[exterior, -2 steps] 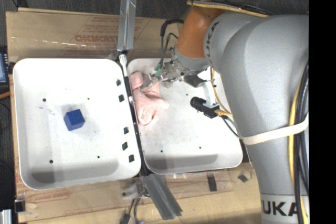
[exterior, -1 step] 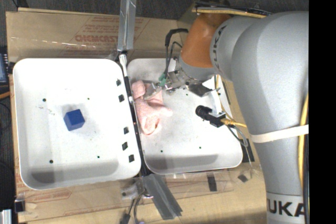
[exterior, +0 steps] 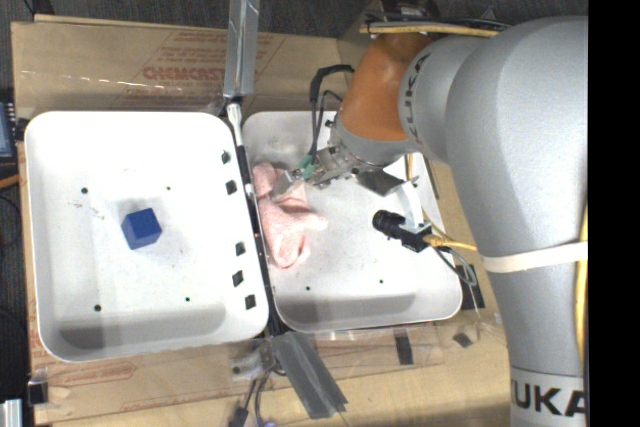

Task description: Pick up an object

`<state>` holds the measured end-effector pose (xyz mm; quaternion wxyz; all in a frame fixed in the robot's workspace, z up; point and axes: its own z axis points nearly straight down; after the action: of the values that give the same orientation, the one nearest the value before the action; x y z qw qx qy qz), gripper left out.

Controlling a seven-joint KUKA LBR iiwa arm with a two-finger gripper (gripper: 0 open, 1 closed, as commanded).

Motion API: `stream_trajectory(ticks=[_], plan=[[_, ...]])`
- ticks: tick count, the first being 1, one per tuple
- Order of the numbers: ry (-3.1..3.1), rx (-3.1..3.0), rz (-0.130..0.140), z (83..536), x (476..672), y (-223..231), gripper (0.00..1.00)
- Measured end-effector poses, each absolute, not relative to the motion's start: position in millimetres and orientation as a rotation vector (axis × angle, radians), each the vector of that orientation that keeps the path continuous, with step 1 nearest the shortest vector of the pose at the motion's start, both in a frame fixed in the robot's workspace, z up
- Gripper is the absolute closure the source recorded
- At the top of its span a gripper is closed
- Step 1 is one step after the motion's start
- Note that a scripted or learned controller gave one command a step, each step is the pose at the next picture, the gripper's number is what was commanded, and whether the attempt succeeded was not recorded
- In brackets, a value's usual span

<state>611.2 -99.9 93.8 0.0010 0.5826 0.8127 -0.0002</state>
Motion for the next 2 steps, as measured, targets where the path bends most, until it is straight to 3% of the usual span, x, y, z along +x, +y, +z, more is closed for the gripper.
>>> stream_trajectory(ticks=[1,2], plan=[[2.665,1.664,-0.001,193,597.1,-57,0.0],[2.719,1.574,-0.002,254,607.9,-58,0.0]])
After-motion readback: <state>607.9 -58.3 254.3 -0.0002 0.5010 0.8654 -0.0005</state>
